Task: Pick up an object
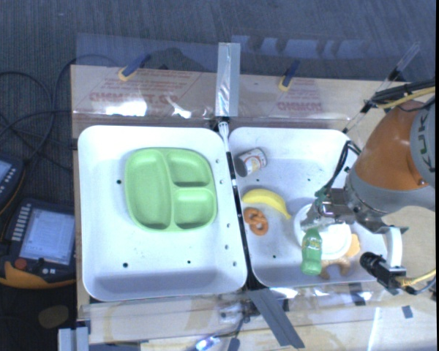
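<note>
We note two white bins side by side on the bench. The left bin [95, 218] holds a green divided plate [170, 189], lying flat near its middle.

The right bin [293, 141] holds the loose objects. A small can [251, 161] lies on its side at the far left corner. Nearer to us sits a yellow banana [267, 200], and just beside it, toward the dividing wall, an orange pretzel-shaped piece [255, 221]. Further right, a green bottle [312, 251] stands or leans at the near edge, touching a white round object [335, 238]. An orange-brown item [349, 253] lies partly hidden beside these; we cannot identify it.

The arm [395, 163] reaches in from the right, its orange band over the bin's right side. The gripper [331, 209] hangs just above the white object and the bottle top. We cannot tell whether it is open or closed, nor whether it touches anything.
</note>
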Tool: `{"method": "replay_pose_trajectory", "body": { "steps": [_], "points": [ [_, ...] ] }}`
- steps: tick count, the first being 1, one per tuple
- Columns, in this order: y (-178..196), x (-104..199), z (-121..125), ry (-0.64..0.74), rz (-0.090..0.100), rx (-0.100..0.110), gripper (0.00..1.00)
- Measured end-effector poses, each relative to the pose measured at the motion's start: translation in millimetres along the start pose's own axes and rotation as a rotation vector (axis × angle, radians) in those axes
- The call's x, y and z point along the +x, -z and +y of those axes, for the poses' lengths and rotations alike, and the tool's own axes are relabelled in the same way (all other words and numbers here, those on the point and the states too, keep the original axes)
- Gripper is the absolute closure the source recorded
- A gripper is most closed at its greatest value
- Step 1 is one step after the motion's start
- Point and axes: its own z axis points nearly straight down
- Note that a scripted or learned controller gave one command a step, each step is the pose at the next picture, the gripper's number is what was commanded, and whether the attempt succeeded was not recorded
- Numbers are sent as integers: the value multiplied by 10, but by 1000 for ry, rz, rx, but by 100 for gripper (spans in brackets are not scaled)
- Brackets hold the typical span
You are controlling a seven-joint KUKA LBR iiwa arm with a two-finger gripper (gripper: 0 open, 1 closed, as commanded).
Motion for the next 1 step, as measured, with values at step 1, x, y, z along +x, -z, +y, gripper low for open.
{"method": "replay_pose_trajectory", "body": {
  "steps": [1],
  "points": [
    [563,241,516,-66,-2,-1,100]
  ]
}}
